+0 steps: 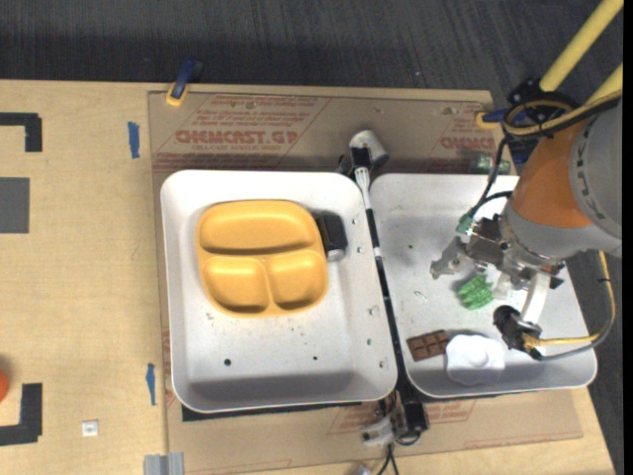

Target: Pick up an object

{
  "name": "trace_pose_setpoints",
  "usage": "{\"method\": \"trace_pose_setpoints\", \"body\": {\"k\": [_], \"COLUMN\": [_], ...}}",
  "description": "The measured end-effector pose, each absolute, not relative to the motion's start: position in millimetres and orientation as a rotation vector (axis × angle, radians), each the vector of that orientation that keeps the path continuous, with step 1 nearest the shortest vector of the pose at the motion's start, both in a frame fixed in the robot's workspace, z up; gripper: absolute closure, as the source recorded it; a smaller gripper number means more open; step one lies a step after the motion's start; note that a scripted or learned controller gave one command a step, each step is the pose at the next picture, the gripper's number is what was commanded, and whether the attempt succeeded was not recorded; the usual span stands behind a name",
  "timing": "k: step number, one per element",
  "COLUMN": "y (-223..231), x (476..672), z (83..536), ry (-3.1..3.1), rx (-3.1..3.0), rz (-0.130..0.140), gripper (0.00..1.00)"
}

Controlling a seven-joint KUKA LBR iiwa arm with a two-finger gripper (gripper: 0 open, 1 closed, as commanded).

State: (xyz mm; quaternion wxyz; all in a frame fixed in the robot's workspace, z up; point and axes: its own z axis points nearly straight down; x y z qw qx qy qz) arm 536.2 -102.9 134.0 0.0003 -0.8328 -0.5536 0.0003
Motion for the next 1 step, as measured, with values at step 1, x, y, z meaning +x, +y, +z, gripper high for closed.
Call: {"method": "trace_pose_setpoints", "body": {"k": [1], "y": [-165.4], "x": [478.6], "z": [122.3], "ry": [-1.741], "rx": [-2.613], "rz": [0.003], "gripper": [0.0]}}
